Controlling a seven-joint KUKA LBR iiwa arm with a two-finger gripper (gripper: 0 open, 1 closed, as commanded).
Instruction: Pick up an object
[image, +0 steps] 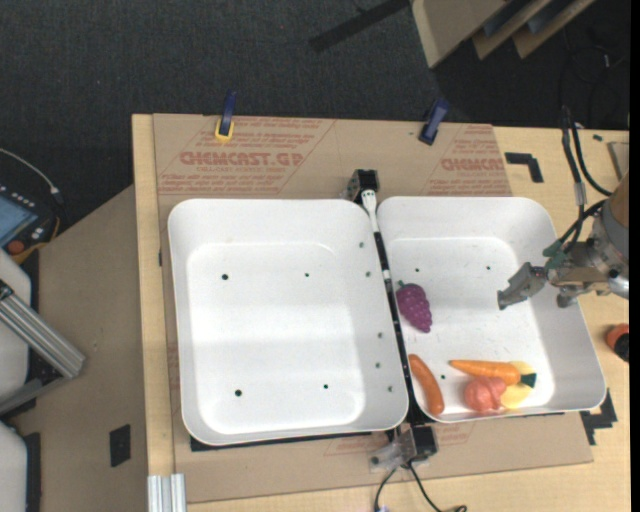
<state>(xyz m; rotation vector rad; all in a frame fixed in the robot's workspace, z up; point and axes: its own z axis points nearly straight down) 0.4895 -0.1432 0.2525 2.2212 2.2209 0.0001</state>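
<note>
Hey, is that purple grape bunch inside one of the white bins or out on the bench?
Inside. The purple grape bunch lies on the floor of the right bin, close to the divider between the bins, apart from the gripper.

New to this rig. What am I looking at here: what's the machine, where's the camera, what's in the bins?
One fixed camera looks down at a slant on a bench covered with cardboard. Two shallow white bins sit side by side. The arm reaches in from the right; its gripper hangs over the right bin with nothing visible between its fingers. That bin holds purple grapes near its left wall, an orange sausage-like piece, a carrot, and a pink item touching a small yellow one near the front. The left bin shows bare white floor. The job is picking up an object; none is picked yet.
</note>
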